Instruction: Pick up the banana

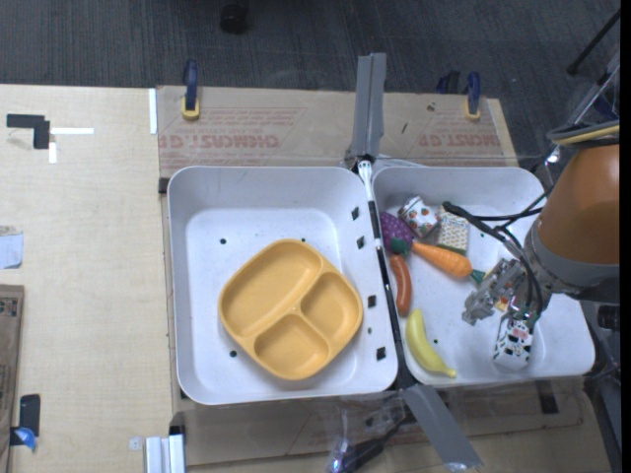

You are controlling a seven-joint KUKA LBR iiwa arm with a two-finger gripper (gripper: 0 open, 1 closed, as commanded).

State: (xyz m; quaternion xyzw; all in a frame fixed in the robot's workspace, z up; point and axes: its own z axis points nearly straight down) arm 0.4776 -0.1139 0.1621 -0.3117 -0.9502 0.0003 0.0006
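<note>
I am looking first at the banana (428,344), since it is lying closest to the near edge of the right bin (572,363), down in that bin's front left corner, just beside the wall that divides it from the left bin (187,264). It is lying flat, its length running from upper left to lower right, with one tip almost touching the front wall. Just beyond it a hot dog (401,283) is lying along the same divider, and past that a carrot (444,258) and a bunch of purple grapes (395,230) are crowding the back left of the bin. The gripper (490,299) is hovering to the right of the banana, apart from it, with nothing between its fingers; whether they are spread wide or narrow I cannot tell from this slant. A small black-and-white spotted toy (514,343) is sitting just under the wrist, near the front wall. The yellow divided plate (290,308) in the left bin is playing no part here. To do this step well, I judge I am needing to shift left and slightly toward the front, turn the wrist so the fingers are straddling the banana across its narrow width at the middle, and come down straight. The risk I am weighing is the divider wall: a finger landing on it, or on the hot dog's end, would likely spoil the close.
</note>
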